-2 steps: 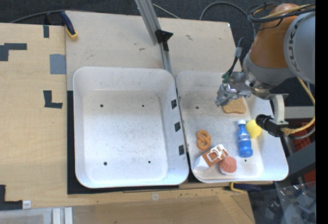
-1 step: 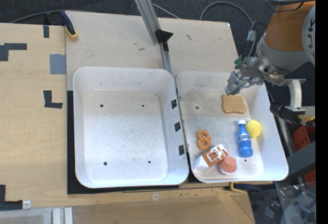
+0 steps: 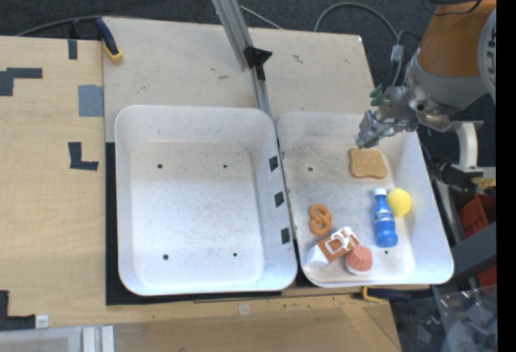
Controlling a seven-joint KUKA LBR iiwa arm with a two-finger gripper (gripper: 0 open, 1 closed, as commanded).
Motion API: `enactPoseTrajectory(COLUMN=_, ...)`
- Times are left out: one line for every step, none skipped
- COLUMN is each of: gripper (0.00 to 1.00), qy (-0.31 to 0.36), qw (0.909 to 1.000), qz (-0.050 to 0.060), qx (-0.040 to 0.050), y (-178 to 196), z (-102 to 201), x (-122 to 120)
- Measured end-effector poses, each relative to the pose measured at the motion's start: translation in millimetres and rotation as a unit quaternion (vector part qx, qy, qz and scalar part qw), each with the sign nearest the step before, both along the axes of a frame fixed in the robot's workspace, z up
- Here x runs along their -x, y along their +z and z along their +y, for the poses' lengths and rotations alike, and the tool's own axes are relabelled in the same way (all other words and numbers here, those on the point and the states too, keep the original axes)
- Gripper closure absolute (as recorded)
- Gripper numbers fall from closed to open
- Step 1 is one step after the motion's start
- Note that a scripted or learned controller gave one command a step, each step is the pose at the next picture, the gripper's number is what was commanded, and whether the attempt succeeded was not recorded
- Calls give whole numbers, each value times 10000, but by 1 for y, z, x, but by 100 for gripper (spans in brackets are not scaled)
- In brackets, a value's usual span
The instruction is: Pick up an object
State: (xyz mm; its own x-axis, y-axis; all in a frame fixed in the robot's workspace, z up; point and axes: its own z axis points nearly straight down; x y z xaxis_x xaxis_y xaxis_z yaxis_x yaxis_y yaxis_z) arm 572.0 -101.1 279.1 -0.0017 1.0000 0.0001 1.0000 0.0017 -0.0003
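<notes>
The arm (image 3: 455, 36) is reaching in from the right side of the camera view, its orange band sitting above a grey wrist (image 3: 423, 97). The wrist is angling down and to the left, and the gripper (image 3: 369, 135) is pointing downward at its end.

Bright, even overhead light; soft shadows, slight blur, mild glare on white bins (image 3: 193, 121).

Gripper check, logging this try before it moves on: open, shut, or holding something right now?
Gripper: cannot be told from this view; it hangs just above the toast slice in the right bin, with nothing visibly held.
</notes>
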Motion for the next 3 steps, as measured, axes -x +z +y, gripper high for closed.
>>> enactPoseTrajectory(gripper=100, qy=27, qw=10000, qz=5, qx=-5, y=-8, z=61, x=-17)
enactPoseTrajectory(gripper=100, qy=25, qw=10000, qz=2, qx=-4, y=-8, z=111, x=-32)
enactPoseTrajectory(gripper=100, qy=20, qw=10000, qz=10, qx=1, y=-30, z=157, x=-49)
